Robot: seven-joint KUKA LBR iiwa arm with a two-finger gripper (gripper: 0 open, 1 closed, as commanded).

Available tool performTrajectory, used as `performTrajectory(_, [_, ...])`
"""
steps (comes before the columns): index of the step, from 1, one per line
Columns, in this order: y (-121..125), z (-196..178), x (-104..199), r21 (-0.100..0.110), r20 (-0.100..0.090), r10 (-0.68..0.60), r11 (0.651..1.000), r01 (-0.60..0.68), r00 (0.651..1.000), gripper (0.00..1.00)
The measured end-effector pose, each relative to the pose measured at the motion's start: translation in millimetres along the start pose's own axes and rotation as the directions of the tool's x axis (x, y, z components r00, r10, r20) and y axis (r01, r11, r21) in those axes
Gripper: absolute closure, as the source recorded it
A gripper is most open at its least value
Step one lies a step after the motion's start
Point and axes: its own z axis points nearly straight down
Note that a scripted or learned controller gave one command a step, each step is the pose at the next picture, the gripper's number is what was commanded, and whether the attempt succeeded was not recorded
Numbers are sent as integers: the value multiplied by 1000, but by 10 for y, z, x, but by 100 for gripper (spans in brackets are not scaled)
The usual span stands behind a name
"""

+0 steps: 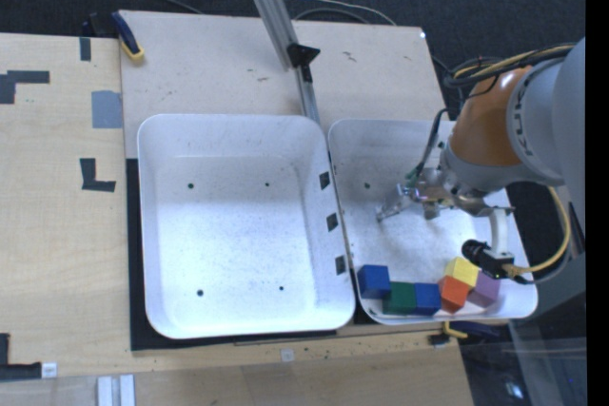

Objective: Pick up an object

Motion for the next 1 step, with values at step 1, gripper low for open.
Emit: performTrajectory(1, [31,-37,13,-7,0,-3,1000,3,1000,0])
